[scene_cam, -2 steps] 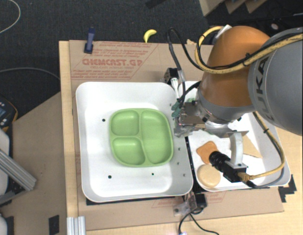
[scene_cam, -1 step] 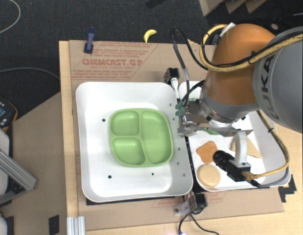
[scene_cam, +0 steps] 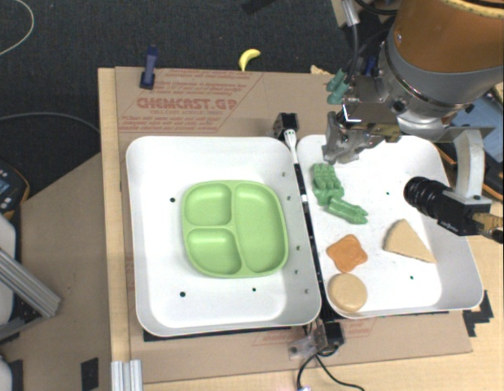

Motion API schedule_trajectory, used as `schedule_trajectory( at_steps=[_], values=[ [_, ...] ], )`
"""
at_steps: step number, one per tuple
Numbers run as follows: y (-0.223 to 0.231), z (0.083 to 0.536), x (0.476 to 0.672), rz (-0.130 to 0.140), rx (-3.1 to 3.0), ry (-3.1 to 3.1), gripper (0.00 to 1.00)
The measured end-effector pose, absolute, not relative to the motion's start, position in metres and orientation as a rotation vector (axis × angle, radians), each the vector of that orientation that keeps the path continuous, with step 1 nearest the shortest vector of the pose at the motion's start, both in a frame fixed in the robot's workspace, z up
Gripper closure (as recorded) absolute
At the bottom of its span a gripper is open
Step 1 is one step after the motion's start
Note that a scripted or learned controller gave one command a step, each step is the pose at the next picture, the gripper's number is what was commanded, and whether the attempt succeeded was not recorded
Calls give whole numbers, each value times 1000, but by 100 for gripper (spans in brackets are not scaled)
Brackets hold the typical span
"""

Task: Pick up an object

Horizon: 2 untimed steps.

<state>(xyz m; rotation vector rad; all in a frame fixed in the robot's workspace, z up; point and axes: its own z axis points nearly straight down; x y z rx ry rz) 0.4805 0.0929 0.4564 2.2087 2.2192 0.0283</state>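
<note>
Two shallow white bins sit side by side on the brown cardboard-topped bench point(scene_cam: 195, 96). The left white bin point(scene_cam: 150, 243) holds a pale green plastic plate with three compartments point(scene_cam: 234, 228), lying flat near its middle. The right white bin point(scene_cam: 451, 279) carries the loose pieces. A green knobbly plastic toy point(scene_cam: 333, 194) lies at about 10 o'clock in that bin, just beside the dividing rim. An orange rounded square of toy food point(scene_cam: 347, 252) lies toward 7 o'clock, and a tan round toy biscuit point(scene_cam: 348, 292) sits just below it, the two close or touching. A tan wedge-shaped piece point(scene_cam: 410, 241) rests at about 4 o'clock, well apart from the green toy. A black cylindrical fitting point(scene_cam: 435, 200) juts in over the bin's right edge at 3 o'clock, near the wedge.

Off the bins, a small yellow banana-shaped toy point(scene_cam: 249, 57) and a blue clip point(scene_cam: 148, 68) lie at the bench's far edge, at 12 o'clock.

The grey arm with its orange band point(scene_cam: 451, 15) reaches in from the right and points steeply down over the right bin's 11 o'clock corner. The end effector point(scene_cam: 343, 155) hangs just above the upper end of the green toy, near or perhaps touching it; the slant makes this hard to judge. Whether its jaws are wide or narrow cannot be told, as the wrist body hides them.
</note>
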Motion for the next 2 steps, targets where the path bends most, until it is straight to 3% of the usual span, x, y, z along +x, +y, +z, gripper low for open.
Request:
schedule_trajectory(
  at_steps=[1,2],
  values=[
    [135,291,478,-24,2225,2231,100],
    [106,482,480,29,2214,2213,100]
  ],
)
